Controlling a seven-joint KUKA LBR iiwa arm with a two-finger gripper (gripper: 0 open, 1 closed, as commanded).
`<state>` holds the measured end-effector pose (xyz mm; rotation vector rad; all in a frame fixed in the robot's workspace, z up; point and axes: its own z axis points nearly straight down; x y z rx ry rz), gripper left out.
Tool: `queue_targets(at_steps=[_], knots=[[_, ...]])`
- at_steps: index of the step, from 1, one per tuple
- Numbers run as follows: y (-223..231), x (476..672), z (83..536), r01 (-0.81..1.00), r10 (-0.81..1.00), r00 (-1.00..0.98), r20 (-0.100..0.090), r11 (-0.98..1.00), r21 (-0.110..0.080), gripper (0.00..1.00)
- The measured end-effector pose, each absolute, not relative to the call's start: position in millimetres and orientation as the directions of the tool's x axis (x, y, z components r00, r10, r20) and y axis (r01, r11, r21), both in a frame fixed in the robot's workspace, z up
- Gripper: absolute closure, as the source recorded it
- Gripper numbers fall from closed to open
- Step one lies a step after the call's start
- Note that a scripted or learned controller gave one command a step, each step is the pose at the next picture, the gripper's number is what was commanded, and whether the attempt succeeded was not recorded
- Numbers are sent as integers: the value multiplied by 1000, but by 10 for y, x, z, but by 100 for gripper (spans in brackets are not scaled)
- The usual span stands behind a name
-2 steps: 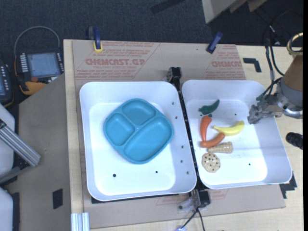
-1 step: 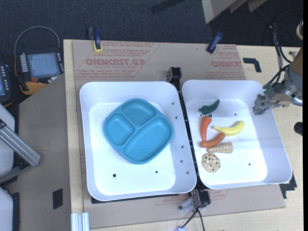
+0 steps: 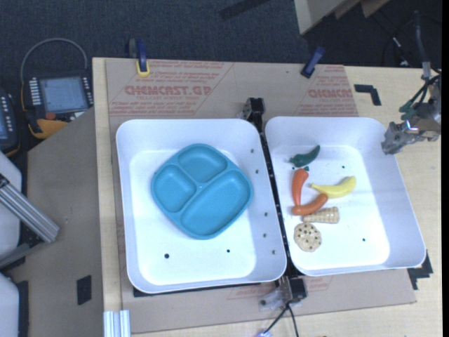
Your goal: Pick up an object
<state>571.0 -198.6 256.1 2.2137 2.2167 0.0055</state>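
Your gripper [image 3: 398, 137] sits at the right edge of the frame, over the upper right rim of the right bin [image 3: 365, 248]; its state I cannot tell. The toy food clusters at that bin's left centre. Go for the yellow banana [image 3: 337, 187]: it lies outermost, touching only the orange carrot [image 3: 300, 188]. Descend straight, straddling its narrow width.

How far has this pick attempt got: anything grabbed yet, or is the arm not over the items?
Nothing looks done yet. The claw sits at the right bin's far right rim, off to the side of the items. The toy carrot, banana, green pepper, cookie and corn piece all lie in that bin. Reaching, gripping and lifting remain.
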Motion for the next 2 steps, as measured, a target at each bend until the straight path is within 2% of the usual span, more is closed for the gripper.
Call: queue_targets(at_steps=[1,2], knots=[[-1487,5783,2423,1000,1000,-6,3,6,-2,100],[-911,5886,2305,1000,1000,-7,3,7,-3,100]])
